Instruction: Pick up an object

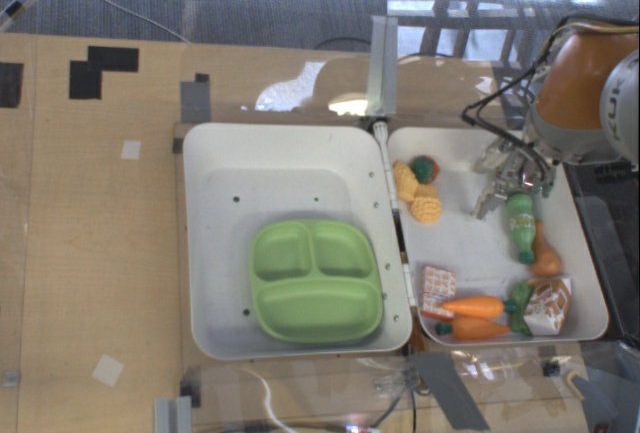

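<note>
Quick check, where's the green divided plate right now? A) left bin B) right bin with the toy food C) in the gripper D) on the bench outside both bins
A: the green divided plate lies flat on the floor of the left bin, toward its near edge, while the gripper hangs over the right bin beside the green bottle.

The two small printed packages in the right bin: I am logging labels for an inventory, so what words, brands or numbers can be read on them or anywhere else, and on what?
No text can be read.
Small red-and-white patterned packet: print too blurred to read.
White-and-orange carton in the right white bin: markings too small to read.
Black squares on the tan bench: shapes, no letters.
</note>
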Tool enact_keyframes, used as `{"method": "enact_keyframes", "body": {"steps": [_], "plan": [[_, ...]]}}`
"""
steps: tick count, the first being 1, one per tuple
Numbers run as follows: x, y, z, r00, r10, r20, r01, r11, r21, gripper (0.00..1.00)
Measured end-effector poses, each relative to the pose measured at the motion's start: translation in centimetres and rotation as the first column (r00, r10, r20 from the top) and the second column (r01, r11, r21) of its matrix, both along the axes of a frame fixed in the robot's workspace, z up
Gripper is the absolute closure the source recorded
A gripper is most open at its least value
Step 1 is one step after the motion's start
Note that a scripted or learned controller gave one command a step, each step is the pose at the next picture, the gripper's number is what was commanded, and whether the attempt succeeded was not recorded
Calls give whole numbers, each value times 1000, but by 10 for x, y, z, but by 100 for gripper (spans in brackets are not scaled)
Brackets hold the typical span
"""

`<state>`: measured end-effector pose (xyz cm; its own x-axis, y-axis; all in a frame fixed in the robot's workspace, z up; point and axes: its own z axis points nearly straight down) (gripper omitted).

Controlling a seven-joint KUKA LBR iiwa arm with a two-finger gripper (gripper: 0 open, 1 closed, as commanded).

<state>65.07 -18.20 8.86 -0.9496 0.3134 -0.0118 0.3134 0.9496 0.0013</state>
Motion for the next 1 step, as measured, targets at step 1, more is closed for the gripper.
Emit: {"method": "enact_keyframes", "body": {"steps": [1], "plan": [[-7,14,-1,998,-61,-2,61,998,2,0]]}}
